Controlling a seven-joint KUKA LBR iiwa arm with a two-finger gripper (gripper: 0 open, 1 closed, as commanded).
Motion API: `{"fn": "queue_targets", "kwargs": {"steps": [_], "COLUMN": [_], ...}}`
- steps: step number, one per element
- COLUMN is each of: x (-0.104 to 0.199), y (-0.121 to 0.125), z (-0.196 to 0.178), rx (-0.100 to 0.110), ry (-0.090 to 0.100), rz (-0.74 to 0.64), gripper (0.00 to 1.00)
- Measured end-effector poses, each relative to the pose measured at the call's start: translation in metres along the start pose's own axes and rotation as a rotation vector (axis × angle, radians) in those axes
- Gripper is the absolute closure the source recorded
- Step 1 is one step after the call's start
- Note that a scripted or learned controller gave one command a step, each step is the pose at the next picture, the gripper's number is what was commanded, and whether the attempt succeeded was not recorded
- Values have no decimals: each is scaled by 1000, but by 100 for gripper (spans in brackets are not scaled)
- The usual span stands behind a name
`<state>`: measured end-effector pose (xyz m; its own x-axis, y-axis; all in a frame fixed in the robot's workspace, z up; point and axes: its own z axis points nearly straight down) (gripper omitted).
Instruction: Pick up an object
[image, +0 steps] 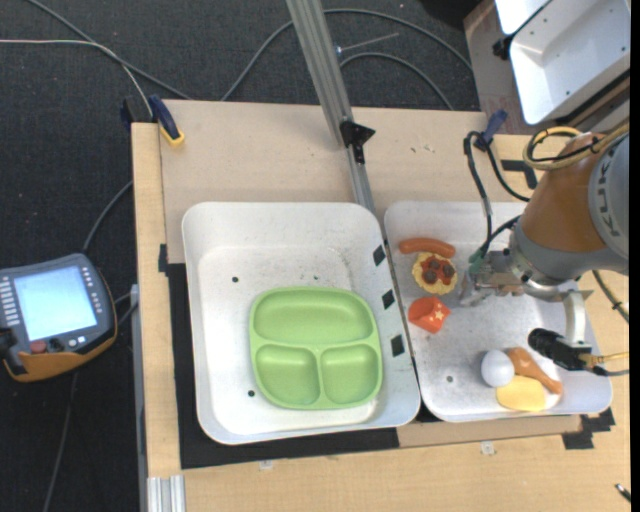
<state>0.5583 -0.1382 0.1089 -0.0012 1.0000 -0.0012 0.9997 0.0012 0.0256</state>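
The objects lie in the right bin (440, 395): a sausage (427, 246), a small pizza (435, 271), a red piece (428, 315), a white ball (496, 367) and a yellow toy (525, 397). I see my gripper (478, 277) just beside the pizza; its fingers I cannot tell. The left bin (215, 330) holds a green tray (316, 346).

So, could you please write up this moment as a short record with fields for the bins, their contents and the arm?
left bin: holds a green divided plate
right bin: toy food, loose
near its left wall: sausage, small pizza, red piece
near its front edge: white ball, yellow piece, orange drumstick
arm: over the right bin
gripper: just right of the small pizza; grip state unclear
outside bins: teach pendant left of the bench
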Motion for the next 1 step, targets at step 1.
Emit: {"fn": "queue_targets", "kwargs": {"steps": [1], "x": [1], "y": [4], "z": [-65], "rx": [18], "ry": [-1], "rz": [0], "gripper": [100]}}
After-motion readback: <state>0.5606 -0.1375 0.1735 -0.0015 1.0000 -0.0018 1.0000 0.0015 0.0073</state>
